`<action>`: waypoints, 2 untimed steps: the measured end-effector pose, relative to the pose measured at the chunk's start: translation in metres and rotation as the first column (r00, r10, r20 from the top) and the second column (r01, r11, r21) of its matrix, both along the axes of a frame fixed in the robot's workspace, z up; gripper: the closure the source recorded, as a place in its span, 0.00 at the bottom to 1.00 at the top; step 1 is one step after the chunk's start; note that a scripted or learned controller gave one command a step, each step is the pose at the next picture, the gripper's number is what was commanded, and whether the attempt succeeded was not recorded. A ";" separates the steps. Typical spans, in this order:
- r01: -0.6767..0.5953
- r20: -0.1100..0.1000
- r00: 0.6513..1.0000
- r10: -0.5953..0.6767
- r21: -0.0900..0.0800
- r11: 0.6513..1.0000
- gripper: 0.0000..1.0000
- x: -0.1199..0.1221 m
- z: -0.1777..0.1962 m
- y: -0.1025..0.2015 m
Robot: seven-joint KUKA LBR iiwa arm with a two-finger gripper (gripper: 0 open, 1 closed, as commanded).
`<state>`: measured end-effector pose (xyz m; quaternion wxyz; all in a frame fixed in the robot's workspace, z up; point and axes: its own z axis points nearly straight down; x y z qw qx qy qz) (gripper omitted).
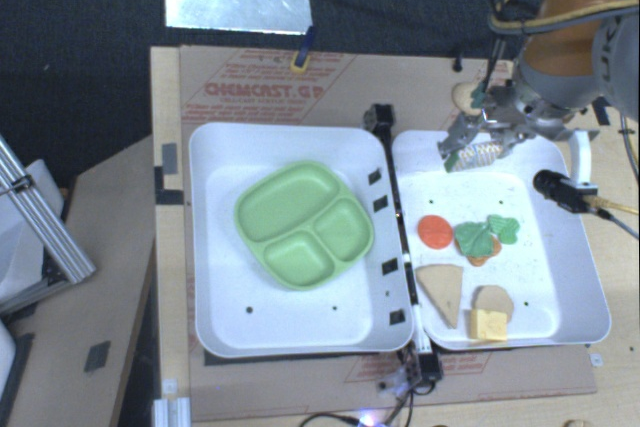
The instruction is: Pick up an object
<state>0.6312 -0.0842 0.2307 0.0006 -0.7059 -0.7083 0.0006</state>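
Note:
In the right bin (570, 310) lie several play-food pieces: a red-orange round slice (434, 231), a green leafy piece (487, 234), a tan wedge (443, 291), and a tan piece with a yellow cube on it (489, 311). My gripper (470, 153) hangs over the bin's far left corner, above and apart from the food. Its fingers stand apart with nothing between them.
The left bin (220, 305) holds a green three-compartment plate (303, 223). A black divider with clips (392, 215) runs between the bins. The grey and orange arm (570, 5) reaches in from the upper right. A black cable end (560, 190) juts over the right bin's far side.

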 end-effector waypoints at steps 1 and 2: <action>0.003 -0.002 1.000 -0.003 0.001 1.000 0.00 -0.009 -0.059 0.001; 0.003 -0.001 1.000 -0.003 0.000 1.000 0.00 -0.011 -0.102 -0.003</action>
